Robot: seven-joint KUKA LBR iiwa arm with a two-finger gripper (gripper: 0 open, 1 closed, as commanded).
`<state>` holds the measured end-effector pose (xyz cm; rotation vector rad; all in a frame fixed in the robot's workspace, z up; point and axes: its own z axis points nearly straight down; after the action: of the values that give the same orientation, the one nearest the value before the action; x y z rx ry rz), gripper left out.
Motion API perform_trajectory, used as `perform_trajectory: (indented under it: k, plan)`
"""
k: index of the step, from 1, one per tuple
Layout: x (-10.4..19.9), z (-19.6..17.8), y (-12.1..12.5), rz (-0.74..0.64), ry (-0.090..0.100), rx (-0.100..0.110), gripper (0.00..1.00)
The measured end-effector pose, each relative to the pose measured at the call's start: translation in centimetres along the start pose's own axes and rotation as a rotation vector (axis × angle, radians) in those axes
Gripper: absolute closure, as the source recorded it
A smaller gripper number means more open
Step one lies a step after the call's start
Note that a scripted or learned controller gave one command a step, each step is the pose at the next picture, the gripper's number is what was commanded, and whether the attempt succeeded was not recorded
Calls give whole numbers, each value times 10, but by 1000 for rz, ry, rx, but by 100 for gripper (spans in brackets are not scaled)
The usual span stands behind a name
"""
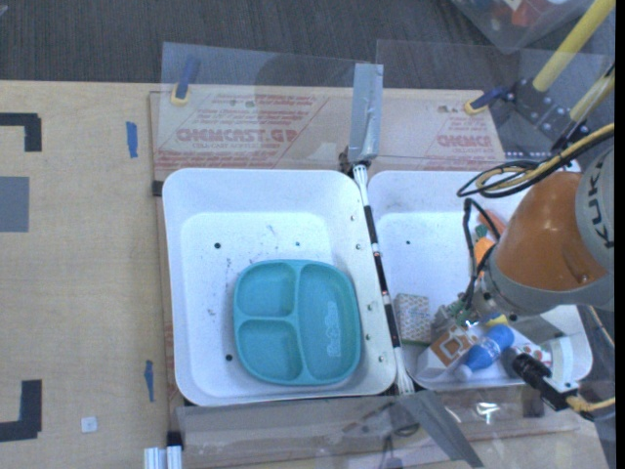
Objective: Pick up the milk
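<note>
milk point(411, 318): small carton, seen left of the arm point(547, 247), against the right bin point(420, 228) wall | handling: judged light, crushable; to be taken across flat sides | gripper: state cannot be told

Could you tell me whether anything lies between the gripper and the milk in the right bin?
I cannot single out the milk: the arm covers much of the right bin. Small items crowd its near edge, a blue-capped bottle and a speckled packet, so neighbours may hamper a grasp.
</note>
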<state>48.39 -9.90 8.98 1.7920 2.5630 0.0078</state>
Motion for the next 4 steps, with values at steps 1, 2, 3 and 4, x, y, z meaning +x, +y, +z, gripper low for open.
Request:
perform_trajectory:
  k: [1, 2, 3, 4]
  plan:
    - [-2, -9, 0, 6, -1, -3, 100]
    - [63, -95, 20, 156, 7, 12, 100]
    - [63, -95, 20, 157, 7, 12, 0]
    - [-2, -31, -6, -26, 11, 14, 0]
